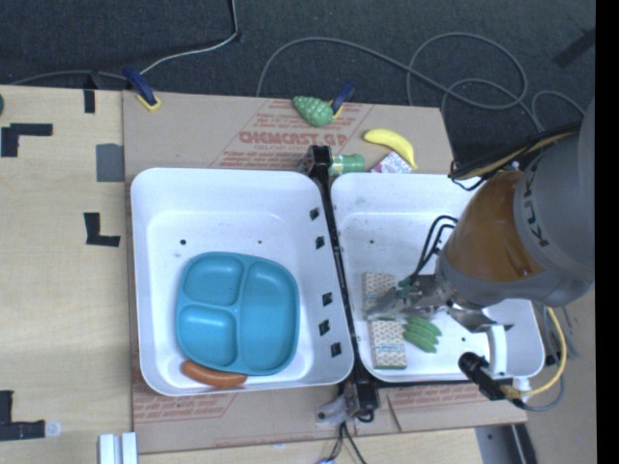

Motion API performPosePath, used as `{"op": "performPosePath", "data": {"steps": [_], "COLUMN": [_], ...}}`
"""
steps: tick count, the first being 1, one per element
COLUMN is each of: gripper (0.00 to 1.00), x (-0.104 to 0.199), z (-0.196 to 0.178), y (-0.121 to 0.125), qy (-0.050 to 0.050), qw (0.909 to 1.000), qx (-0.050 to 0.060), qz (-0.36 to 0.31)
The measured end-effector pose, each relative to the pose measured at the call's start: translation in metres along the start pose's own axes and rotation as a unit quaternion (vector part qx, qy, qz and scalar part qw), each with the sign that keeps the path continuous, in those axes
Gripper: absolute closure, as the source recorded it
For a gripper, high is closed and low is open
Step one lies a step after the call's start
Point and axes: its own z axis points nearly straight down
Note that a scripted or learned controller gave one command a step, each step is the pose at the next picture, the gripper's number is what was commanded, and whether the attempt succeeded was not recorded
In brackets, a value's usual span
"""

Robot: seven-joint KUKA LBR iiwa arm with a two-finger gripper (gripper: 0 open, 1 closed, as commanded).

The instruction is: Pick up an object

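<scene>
A green object [423, 333] lies in the right bin [503, 361], just beside two patterned packets [385, 317] near its front wall. The gripper [411, 296] is low over them, apparently touching the green piece. I cannot tell whether the fingers are open or closed, since the wrist hides them. Nothing looks lifted, so the pick seems not yet done; gripping and raising remain.
</scene>
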Motion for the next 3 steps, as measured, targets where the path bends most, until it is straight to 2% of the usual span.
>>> {"op": "performPosePath", "data": {"steps": [1,2,3], "gripper": [0.00,0.00,1.00], "x": [0.005,0.006,0.007], "z": [0.000,0.001,-0.011], "y": [-0.001,0.116,0.117], "qy": [-0.001,0.000,0.001], "qw": [1.0000,1.0000,1.0000], "qx": [0.001,0.001,0.000], "qz": [0.001,-0.001,-0.002]}}
